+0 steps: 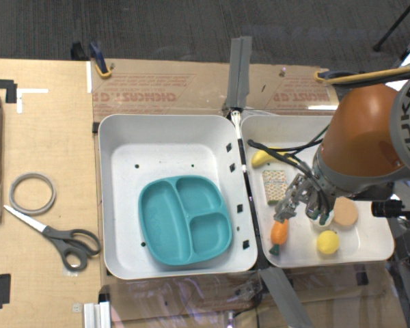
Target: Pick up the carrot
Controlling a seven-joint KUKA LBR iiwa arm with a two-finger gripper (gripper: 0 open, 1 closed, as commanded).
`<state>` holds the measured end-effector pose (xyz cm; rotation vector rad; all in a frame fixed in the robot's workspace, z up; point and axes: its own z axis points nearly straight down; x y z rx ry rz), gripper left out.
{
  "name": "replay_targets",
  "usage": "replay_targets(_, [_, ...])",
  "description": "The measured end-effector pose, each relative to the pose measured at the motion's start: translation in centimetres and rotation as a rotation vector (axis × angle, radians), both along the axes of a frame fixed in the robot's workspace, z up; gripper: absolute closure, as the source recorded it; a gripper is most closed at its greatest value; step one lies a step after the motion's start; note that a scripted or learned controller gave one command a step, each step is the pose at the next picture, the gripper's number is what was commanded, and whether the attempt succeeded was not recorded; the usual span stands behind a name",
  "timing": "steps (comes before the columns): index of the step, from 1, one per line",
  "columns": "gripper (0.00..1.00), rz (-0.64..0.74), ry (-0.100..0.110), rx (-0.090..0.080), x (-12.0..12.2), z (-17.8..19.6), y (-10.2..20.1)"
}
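The carrot (pixel 278 234) is found in the right bin (pixel 369 251), close to that bin's left wall and toward its front. It is seen as a short orange body with a green tip at its lower end, so its long axis is judged to run nearly front to back in the view, tilted only slightly.

The gripper (pixel 297 203) is poised over the same bin, just above and a little to the right of the carrot's upper end. Whether the carrot is touched cannot be told, as the fingertips are blurred against the bin floor. Nothing is seen between the fingers, and how wide they are set cannot be made out.

The coming move is judged to turn on a small offset: the carrot lies down and to the left of the gripper in the view, toward the front-left corner. A short shift that way would be needed, with the fingers turned to close across the carrot's narrow width.

A lemon (pixel 327 242) and a tan round piece (pixel 344 212) lie to the right and are well apart from the carrot. The left wall is near, so little room is left on that side.
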<state>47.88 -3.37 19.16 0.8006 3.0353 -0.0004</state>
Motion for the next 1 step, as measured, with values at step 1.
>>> replay_targets(1, [1.00,0.251,-0.001,0.000,0.02,1.32,6.16])
